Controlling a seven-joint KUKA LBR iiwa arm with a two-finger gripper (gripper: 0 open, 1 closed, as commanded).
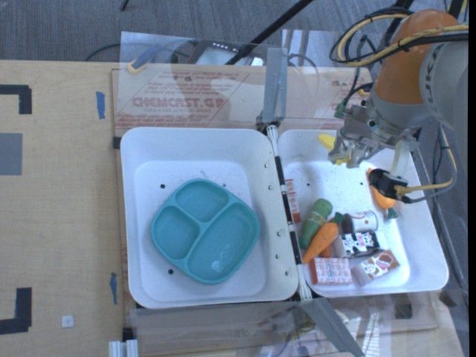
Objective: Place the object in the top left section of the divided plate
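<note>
Objects: a carrot [321,242], a green piece [315,219], a small can [364,220] and a red packet [332,271] crowd the near half of the right bin [416,253] (which one is meant, I cannot tell).
Divided plate [223,238]: teal, flat in the left bin [149,162], apart from them.
Pincer [347,156]: over the right bin's far end, near a yellow piece [327,140]; spread or pressed together, cannot tell.
</note>
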